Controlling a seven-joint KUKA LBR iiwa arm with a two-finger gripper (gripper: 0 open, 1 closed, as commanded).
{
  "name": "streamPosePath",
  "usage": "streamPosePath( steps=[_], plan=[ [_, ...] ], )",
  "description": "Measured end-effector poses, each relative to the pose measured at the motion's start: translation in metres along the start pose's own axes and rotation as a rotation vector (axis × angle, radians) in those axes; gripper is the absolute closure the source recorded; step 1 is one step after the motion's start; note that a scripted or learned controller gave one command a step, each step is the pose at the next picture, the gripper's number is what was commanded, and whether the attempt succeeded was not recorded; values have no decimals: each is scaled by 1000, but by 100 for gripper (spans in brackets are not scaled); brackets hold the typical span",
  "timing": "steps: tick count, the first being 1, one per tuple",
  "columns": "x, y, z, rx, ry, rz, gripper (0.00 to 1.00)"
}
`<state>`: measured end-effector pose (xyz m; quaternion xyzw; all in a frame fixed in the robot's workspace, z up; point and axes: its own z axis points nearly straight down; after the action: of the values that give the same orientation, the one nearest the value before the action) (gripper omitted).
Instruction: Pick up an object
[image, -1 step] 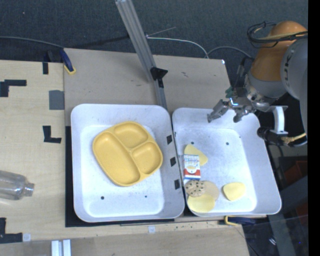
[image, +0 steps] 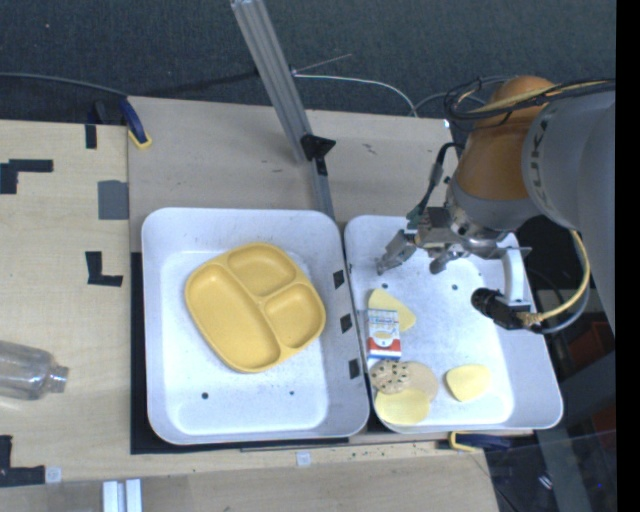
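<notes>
From my remote seat, the gripper (image: 418, 260) is hovering over the back of the right bin (image: 530, 395), fingers spread apart with nothing between them. All the loose stuff sits toward the front of that bin: a small carton (image: 384, 333) lying on a yellow piece (image: 392, 309), a cookie (image: 391, 376) just below it, a flat yellow piece (image: 404, 405) at the front edge, and a yellow lump (image: 467, 381) to the right. The cookie might overlap a tan disc, hard to say. The left bin (image: 165, 300) holds a yellow divided plate (image: 255, 305). A clear bottle (image: 28, 371) lies on the bench far left.
</notes>
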<state>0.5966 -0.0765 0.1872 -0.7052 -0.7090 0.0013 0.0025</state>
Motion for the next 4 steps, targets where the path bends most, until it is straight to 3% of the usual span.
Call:
streamPosePath(
  steps=[1,2,3,4],
  plan=[
    [84,-15,-1,-1,1,-3,0],
    [87,-58,-40,-4,0,3,0],
    [164,-43,-48,-5,1,-4,0],
    [130,-35,-31,-1,-5,7,0]
  ],
)
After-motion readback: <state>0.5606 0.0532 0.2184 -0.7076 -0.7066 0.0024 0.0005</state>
